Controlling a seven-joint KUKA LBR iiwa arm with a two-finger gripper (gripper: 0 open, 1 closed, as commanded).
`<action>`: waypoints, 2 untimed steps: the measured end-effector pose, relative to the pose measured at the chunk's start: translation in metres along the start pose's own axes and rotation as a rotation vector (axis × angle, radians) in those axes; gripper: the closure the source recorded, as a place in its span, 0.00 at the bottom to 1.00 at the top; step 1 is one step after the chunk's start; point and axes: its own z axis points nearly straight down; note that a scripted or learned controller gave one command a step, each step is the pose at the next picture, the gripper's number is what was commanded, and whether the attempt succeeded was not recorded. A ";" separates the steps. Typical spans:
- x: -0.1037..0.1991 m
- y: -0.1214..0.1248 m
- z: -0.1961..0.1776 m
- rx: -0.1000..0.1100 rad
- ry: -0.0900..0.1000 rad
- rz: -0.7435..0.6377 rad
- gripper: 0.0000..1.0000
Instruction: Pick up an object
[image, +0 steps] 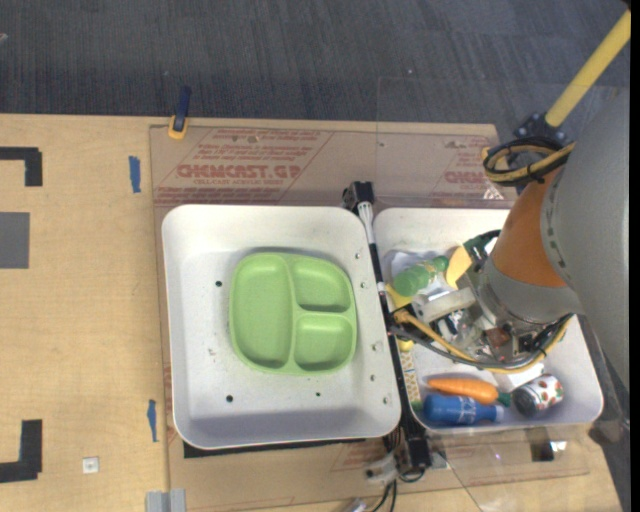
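Camera view looks down at a slant on the bench (80, 300), where two shallow white bins sit side by side: the left bin (190, 330) carries a green divided plate (293, 312) and nothing to grasp easily, while the right bin (585, 385) holds the clutter worth picking from. The arm (560, 230) reaches in from the right and hangs low over the middle of that right bin, its orange band just above the wrist, cables looping around it. The gripper (478, 325) is buried behind the wrist and wiring, so whether it is spread or closed cannot be told, and nothing can be seen held in it. Candidates lie along the near side of the bin: a blue bottle (462, 409) lying flat, an orange carrot (463, 386) touching it just above, and a small spotted ball (538, 395) beside them (the ball would likely roll away). To do this well, I would judge the carrot or bottle the safer target; center over one piece, approach straight down across its narrow width, and keep clear of the bin wall.
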 end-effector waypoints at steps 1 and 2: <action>0.001 0.001 -0.010 0.001 -0.002 -0.010 1.00; 0.146 0.085 -0.041 -0.009 0.005 -0.092 1.00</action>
